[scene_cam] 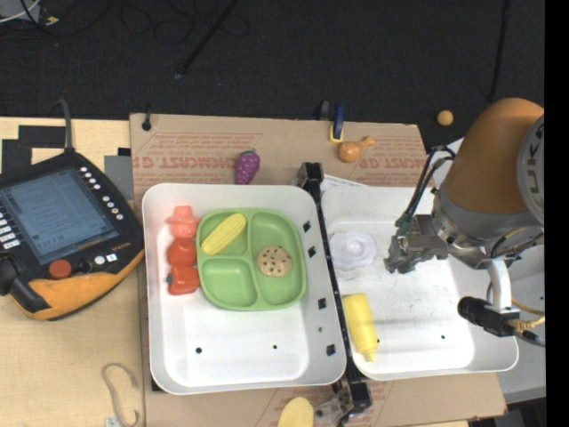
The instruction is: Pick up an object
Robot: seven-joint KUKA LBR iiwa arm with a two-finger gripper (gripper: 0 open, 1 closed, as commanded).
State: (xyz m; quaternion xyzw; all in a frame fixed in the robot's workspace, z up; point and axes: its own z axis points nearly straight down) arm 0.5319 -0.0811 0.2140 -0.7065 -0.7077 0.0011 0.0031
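Note:
My gripper (399,258) hangs over the right bin (444,350), near its middle, beneath the orange band of the arm. To its left in that bin lies a clear plastic lid or cup (354,249). A yellow mustard bottle (360,325) lies at the right bin's lower left. The left bin (231,358) holds a green divided plate (233,285) with a corn cob (221,232) and a cookie (274,260) on it. A red bottle-like toy (181,251) lies left of the plate.
A teach pendant (58,229) sits on the bench at far left. Behind the bins on cardboard lie a purple grape toy (247,166) and an orange pear-like toy (353,149). A yellow object (296,411) lies in front of the bins. A black cylinder (484,316) juts over the right bin's right side.

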